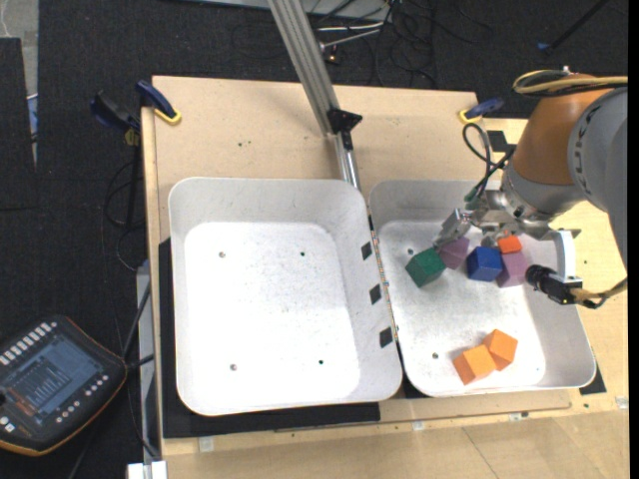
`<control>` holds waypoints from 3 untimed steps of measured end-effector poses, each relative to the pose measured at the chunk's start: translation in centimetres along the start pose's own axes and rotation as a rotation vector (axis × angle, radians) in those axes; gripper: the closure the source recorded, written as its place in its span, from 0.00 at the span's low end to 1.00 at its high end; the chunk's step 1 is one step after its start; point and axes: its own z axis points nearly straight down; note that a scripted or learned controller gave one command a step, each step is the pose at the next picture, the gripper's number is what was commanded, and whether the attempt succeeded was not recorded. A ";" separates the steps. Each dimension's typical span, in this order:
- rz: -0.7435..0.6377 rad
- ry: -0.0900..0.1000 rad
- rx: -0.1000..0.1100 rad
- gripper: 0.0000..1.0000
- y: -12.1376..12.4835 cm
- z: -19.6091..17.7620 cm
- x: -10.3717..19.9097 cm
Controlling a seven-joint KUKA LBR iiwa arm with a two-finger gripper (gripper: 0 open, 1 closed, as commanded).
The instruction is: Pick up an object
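In the right bin point(559, 362) a cluster of blocks lies near the far side: a green block point(424, 266), a purple block point(454, 254), a blue block point(485, 263), a small orange block point(509, 244) and another purple block point(513, 272). My gripper point(471, 228) hangs low directly over this cluster, just above the purple and blue blocks. The wrist hides part of the cluster's far side. Two more orange blocks point(474, 363) point(502, 347) lie side by side toward the bin's near edge.
The left bin point(190, 267) adjoins the right one along a shared wall with black clips point(379, 292). A metal pole point(310, 58) slants in from the top to the bins' far edge. Blue clamps point(150, 96) hold the bench corners.
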 end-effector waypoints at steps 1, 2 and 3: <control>0.001 0.000 0.003 1.00 -0.1 -0.7 0.0; -0.002 0.000 0.001 1.00 0.9 -5.4 -0.2; -0.002 -0.001 0.000 1.00 0.8 -11.7 -0.8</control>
